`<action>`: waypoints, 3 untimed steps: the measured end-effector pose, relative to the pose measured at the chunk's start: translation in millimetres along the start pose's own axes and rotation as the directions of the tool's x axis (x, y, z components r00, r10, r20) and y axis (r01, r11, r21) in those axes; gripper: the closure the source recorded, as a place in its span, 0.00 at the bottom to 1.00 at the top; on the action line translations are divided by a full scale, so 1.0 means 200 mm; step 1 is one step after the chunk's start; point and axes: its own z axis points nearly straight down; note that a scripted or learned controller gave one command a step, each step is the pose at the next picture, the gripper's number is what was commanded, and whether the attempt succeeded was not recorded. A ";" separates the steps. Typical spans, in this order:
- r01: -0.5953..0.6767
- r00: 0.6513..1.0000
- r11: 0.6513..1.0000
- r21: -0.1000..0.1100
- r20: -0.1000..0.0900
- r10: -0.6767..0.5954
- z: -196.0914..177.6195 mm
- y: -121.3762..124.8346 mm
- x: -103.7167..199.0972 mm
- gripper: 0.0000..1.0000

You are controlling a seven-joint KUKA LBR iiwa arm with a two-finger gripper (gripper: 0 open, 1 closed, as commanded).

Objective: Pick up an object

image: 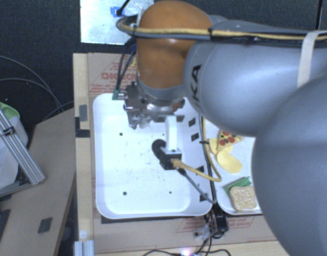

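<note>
Jaws are sitting tucked under the wrist, and I am not managing to tell whether they are parted or closed, or gripping anything.

In the camera view the gripper (139, 119) is hanging low over the far part of the left bin (120, 169), whose white floor is showing dark specks and nothing to grasp (as far as the arm (248, 73) is letting me see). The candidates are lying in the right bin (230, 176), well apart from the gripper. A yellow piece (230, 160), smooth and rounded, is lying just beside a spotted piece (228, 139) with red dots. Nearer the camera a tan block (243, 197) with a green edge is looking like a sponge. The arm is covering the rest of that bin.

I am judging all three light. The tan block is probably soft and grippy, giving under a squeeze, so taking it across its short sides seems safest. The yellow piece is looking slick and curved, likely slipping unless pinched across its narrow middle.
</note>
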 end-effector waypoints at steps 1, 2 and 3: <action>-0.005 1.000 1.000 -0.001 0.002 0.005 0.05 -0.33 -0.04 1.00; -0.010 1.000 1.000 0.005 0.007 0.010 0.60 0.03 -0.03 1.00; -0.003 1.000 1.000 -0.007 -0.002 0.003 0.14 -0.23 -0.01 1.00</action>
